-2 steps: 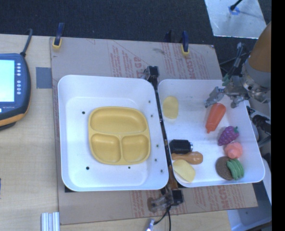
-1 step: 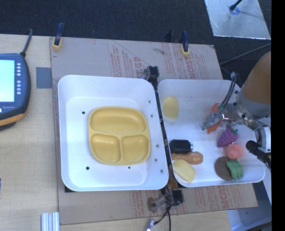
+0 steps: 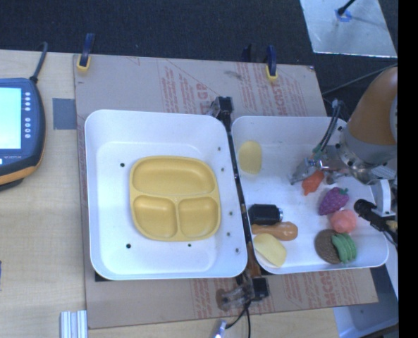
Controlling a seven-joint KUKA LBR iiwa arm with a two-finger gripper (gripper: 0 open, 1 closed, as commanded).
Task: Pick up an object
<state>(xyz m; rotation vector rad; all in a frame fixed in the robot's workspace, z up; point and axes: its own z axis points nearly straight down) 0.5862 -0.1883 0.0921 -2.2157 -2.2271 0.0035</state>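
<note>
My gripper (image 3: 310, 170) is low over the upper middle of the right bin (image 3: 286, 136). It sits right on top of a small orange carrot-like piece (image 3: 312, 183), whose lower end sticks out beneath it. Close by to the right lie a purple grape bunch (image 3: 333, 200) and a pink peach (image 3: 345, 221). A brown disc with a green piece on it (image 3: 335, 246) lies at the front right. Further left in the same bin are a pale yellow piece (image 3: 250, 156), a black object (image 3: 265, 213), an orange-brown sausage shape (image 3: 275, 231) and a yellow wedge (image 3: 270, 249).
The left bin (image 3: 110, 139) holds a yellow three-compartment plate (image 3: 175, 196). A handheld control pendant (image 3: 8, 132) lies on the bench at far left. The arm's orange-banded wrist (image 3: 374, 115) hangs over the right bin's right edge. Clamps (image 3: 271, 60) hold the cardboard base.
</note>
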